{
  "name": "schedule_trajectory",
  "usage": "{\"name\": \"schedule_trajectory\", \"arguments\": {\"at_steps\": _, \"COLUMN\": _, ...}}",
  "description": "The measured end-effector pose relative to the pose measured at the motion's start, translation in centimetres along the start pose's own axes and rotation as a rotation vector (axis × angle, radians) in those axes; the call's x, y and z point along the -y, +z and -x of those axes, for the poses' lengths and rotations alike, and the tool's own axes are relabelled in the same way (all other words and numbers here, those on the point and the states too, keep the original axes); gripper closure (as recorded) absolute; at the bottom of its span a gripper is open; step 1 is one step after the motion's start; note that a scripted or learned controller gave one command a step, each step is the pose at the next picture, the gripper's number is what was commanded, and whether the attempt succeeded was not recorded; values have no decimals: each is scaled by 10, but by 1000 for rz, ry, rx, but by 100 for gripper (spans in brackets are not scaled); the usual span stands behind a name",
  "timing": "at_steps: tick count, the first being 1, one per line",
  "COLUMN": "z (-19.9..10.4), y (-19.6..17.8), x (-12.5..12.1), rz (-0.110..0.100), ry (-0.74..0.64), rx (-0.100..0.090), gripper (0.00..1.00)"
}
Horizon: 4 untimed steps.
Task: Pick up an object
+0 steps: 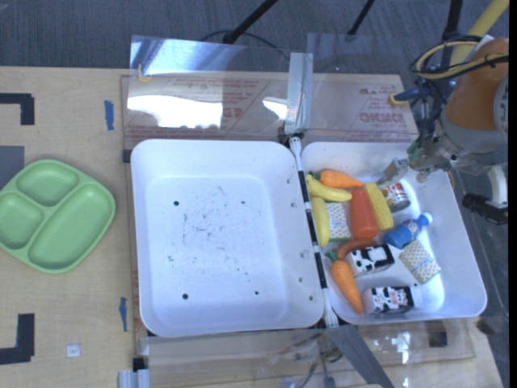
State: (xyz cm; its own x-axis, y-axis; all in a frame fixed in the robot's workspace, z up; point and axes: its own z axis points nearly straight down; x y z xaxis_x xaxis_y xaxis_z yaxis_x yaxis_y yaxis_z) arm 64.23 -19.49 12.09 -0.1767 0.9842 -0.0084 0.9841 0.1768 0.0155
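The right bin (462, 285) holds a pile of toy groceries. Among them are two yellow bananas (321, 217), a carrot (339, 179) at the back and an orange block (363, 214). A yellow corn piece (378, 203) and a red-and-white can (395, 194) lie behind a blue bottle (402, 233). Toward the front lie two cow-print cartons (372, 257), a second carrot (346, 285) and a patterned box (418, 259). My gripper (414, 165) hangs over the bin's back right part, just behind the can, with nothing seen in it.
The left white bin (153, 217) sits beside the right one, a ridge between them. A green divided plate (52, 214) lies on the wooden bench at far left. Clear plastic walls (297, 95) rise behind both bins. The arm's orange band (477, 103) stands at the upper right.
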Motion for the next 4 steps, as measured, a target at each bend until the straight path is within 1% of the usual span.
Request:
{"name": "schedule_trajectory", "arguments": {"at_steps": 1, "z": 12, "y": -29, "x": 23, "rz": -13, "ry": 220, "rx": -5, "gripper": 0}}
{"name": "schedule_trajectory", "arguments": {"at_steps": 2, "z": 6, "y": -61, "x": -25, "rz": -14, "ry": 422, "rx": -3, "gripper": 0}}
{"name": "schedule_trajectory", "arguments": {"at_steps": 3, "z": -26, "y": 3, "x": 7, "rz": -17, "ry": 356, "rx": -6, "gripper": 0}}
{"name": "schedule_trajectory", "arguments": {"at_steps": 4, "z": -29, "y": -3, "x": 15, "rz": -19, "ry": 466, "rx": -6, "gripper": 0}}
